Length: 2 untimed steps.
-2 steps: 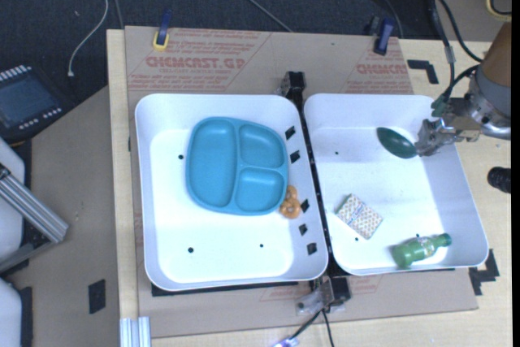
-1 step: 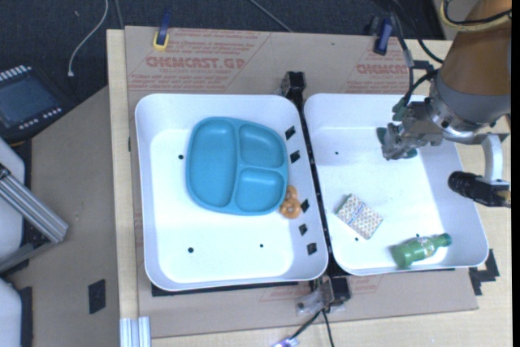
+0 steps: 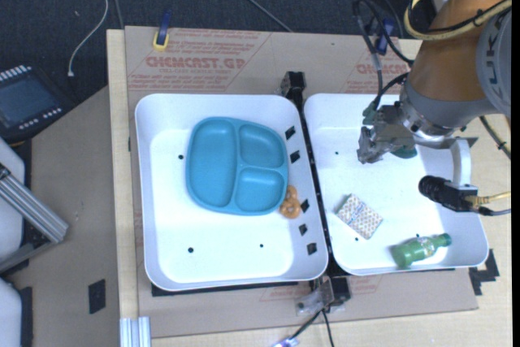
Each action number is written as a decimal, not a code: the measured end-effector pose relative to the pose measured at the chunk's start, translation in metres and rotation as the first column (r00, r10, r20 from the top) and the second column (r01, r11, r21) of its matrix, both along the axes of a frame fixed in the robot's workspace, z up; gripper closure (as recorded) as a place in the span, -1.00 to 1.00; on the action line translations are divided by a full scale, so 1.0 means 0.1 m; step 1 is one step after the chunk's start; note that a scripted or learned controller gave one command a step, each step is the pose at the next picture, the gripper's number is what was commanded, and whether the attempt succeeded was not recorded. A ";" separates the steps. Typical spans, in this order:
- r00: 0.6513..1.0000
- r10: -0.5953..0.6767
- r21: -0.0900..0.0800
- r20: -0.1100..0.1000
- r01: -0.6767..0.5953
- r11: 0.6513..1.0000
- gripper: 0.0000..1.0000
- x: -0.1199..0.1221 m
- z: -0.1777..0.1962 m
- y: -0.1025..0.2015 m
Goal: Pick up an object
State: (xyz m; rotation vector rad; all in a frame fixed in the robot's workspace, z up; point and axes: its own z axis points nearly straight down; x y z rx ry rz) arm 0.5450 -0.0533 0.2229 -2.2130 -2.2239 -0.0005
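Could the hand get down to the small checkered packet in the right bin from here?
Probably yes. The hand hovers over the right bin, and the checkered packet lies flat on open floor, apart from the green bottle, with nothing over it.

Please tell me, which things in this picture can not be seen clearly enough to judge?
- Gripper: small and dark in the camera view, so its finger state is unreadable.
- Small orange object beside the blue divided plate: too small to identify.
- Patterned packet: print too fine to read.
- Green bottle: label blurred.
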 end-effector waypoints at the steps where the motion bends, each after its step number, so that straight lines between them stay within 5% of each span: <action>1: 1.000 0.002 0.001 -0.001 -0.002 1.000 1.00 -0.16 0.04 0.57; 2: 1.000 0.001 0.000 -0.002 -0.001 1.000 1.00 -0.21 -0.06 1.14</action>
